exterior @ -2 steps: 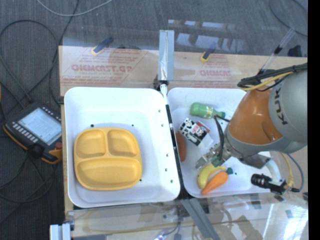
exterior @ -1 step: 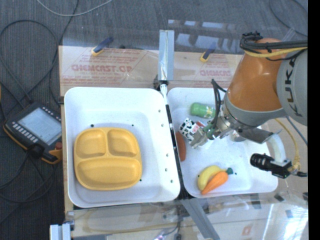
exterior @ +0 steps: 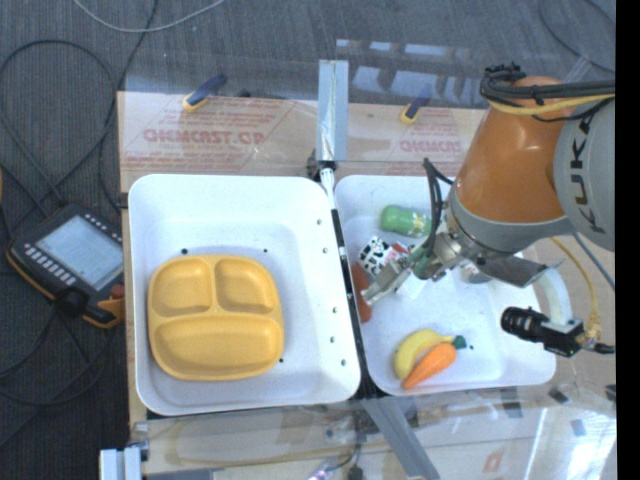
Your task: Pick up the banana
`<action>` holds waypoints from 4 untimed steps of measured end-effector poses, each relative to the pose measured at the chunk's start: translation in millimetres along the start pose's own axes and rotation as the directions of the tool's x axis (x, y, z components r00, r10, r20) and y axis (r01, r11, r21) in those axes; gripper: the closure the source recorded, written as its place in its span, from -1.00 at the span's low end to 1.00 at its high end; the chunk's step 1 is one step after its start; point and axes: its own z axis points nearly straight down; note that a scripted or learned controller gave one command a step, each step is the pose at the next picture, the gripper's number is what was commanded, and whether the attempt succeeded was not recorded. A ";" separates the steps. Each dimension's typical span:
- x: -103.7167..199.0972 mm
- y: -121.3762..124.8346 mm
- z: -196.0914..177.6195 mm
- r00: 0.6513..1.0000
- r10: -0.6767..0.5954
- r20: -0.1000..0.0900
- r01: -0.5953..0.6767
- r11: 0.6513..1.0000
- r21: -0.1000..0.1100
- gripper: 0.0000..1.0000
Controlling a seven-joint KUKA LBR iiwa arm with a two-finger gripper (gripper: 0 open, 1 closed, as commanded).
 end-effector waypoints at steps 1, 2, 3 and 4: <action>-45.8 -22.1 82.2 0.996 0.084 -0.002 -0.084 0.996 0.004 -1.00; -59.7 -28.3 81.8 0.994 -0.106 -0.002 0.106 0.994 0.003 -1.00; -81.7 -34.1 175.8 0.958 -0.286 0.003 0.286 0.958 -0.008 -1.00; -80.3 -31.3 165.6 0.958 -0.286 0.003 0.286 0.958 -0.015 1.00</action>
